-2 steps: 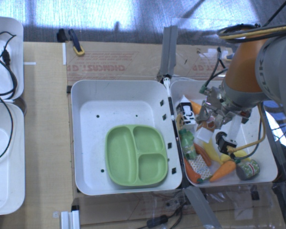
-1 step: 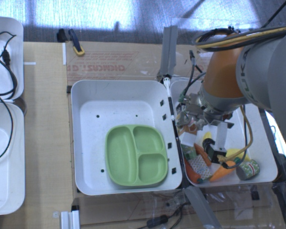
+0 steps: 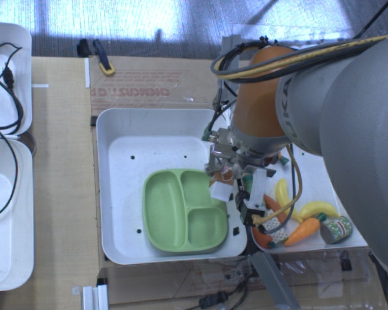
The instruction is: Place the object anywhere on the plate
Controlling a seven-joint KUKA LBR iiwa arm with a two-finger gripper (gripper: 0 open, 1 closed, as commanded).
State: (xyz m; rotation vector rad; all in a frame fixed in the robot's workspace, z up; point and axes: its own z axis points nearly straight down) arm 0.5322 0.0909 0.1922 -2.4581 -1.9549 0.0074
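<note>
A light green plate [image 3: 156,205] with three compartments lies flat in the left white bin [image 3: 110,173], toward its front right corner. My gripper [image 3: 223,173] hangs low at the seam between the two bins, just over the plate's far right rim. The wrist and its cables hide what is under it, so I cannot tell whether it holds anything. In the right bin lie toy foods: a yellow banana [image 3: 317,208], an orange carrot [image 3: 302,231], a second yellow piece [image 3: 282,192] and a patterned green-and-white object [image 3: 336,228].
The grey arm with its orange band [image 3: 265,95] covers most of the right bin. A white sink-like unit with black cables [image 3: 3,102] stands at the far left. A blue-and-yellow tool [image 3: 103,58] lies on the cardboard behind the bins.
</note>
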